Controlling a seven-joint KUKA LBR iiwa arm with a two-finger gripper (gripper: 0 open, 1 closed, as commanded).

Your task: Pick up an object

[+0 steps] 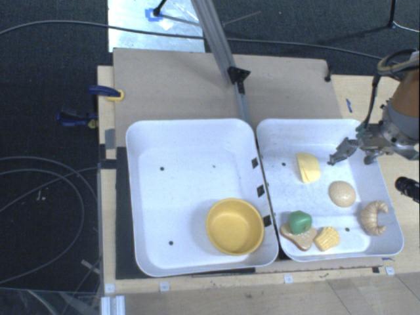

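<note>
1. The arm [401,113] has a grey metal wrist with an orange band above it.
2. A dark cable loops beside it.
3. The gripper [342,152] is dark grey.

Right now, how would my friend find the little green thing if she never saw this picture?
Look at the right-hand white bin, the one with several small toy foods in it. Go to its near edge, on the side next to the other bin. The green piece sits on top of a tan bread-like slice, beside a yellow corn-like piece; it is the only green thing there.
</note>
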